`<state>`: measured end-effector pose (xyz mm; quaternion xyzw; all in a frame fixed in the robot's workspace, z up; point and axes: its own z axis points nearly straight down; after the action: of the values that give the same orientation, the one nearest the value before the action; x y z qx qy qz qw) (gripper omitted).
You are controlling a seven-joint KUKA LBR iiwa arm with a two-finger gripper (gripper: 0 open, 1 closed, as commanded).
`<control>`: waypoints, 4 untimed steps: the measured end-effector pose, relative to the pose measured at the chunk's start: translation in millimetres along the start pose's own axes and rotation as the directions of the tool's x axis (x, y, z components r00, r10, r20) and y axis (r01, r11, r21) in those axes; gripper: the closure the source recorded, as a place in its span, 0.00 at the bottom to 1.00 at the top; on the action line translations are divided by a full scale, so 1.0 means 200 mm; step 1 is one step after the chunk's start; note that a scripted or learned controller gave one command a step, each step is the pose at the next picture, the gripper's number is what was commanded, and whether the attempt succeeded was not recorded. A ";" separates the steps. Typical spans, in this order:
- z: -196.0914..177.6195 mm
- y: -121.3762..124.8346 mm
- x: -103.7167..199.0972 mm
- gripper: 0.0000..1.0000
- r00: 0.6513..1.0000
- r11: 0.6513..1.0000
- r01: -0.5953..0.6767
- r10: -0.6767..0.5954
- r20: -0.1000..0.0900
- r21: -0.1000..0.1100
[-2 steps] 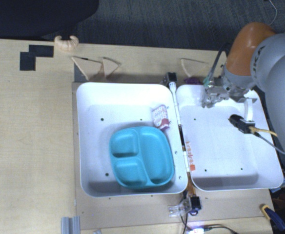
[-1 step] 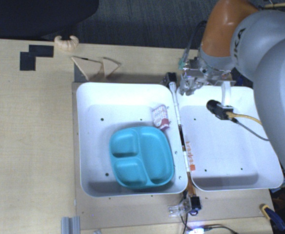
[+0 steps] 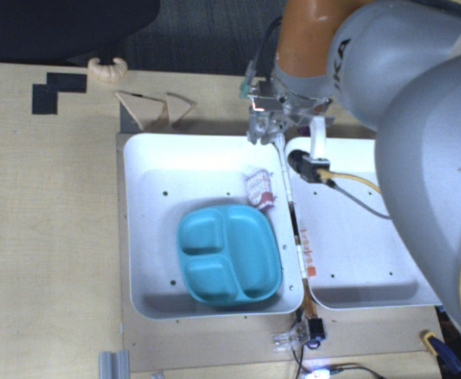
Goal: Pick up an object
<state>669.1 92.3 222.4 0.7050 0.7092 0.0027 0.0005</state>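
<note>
Grey arm (image 3: 420, 93), huge at the right, reaches in over the desk (image 3: 49, 212) with its orange band (image 3: 313, 22) above the wrist. Next in size, the left bin (image 3: 144, 235) holds a blue divided tray (image 3: 229, 253). Touching the tray's far right corner lies a small white-and-red packet (image 3: 260, 189). Its jaws (image 3: 264, 133) hang at the left bin's far right corner, apart from the packet; whether they are spread or pressed together, I cannot tell.
</note>
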 end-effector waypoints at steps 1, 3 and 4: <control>-0.01 0.00 0.05 1.00 1.000 1.000 0.000 0.000 0.002 0.001; -0.06 -0.23 -0.08 1.00 1.000 1.000 -0.004 0.004 0.003 0.003; -0.05 -0.45 -0.01 1.00 1.000 1.000 -0.003 0.003 0.002 0.003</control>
<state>579.6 90.3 232.1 0.7060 0.7082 0.0010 0.0002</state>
